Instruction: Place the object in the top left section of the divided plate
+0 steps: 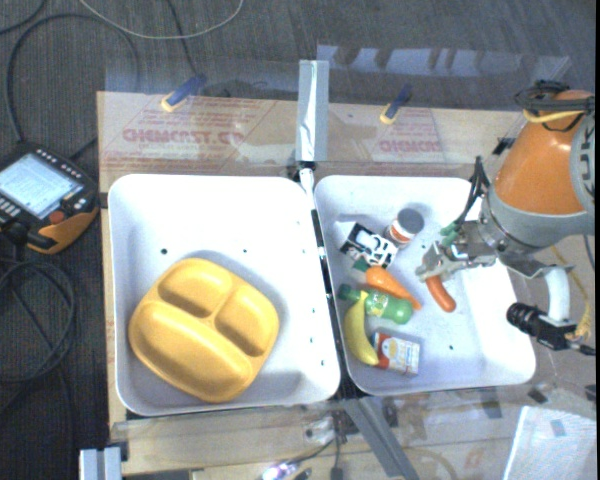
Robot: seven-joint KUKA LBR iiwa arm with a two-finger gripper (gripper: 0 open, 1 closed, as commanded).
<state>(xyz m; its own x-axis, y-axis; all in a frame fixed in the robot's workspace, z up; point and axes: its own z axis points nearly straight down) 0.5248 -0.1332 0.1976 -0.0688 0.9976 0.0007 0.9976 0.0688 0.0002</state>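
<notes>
**Plate empty, object not yet carried over**

Yellow and lying low in the left bin [130, 208], the divided plate [205, 326] is the closest large thing to the camera. It has three sections, and all three look empty, also the top left one where the object must go. So the placing is not done; as I judge it, the task is at its picking stage, and the whole carry from right to left is left to do.

Going right, past the wall between the bins, the right bin [500, 358] holds the loose things. Near its left side are a small black-and-white box [368, 245], an orange carrot [388, 281], a green bottle [385, 306], a yellow banana [357, 334] and a small printed packet [400, 352]. A little higher stands a small jar with a grey lid [408, 222].

Further right, the gripper [440, 266] is low over the bin floor. A small orange-red piece [440, 293], perhaps a chili or little carrot, lies just below it, touching or almost touching. I cannot tell if the fingers are apart or together, nor if they hold this piece. It is probably the task's object, and it is in the right bin.
</notes>
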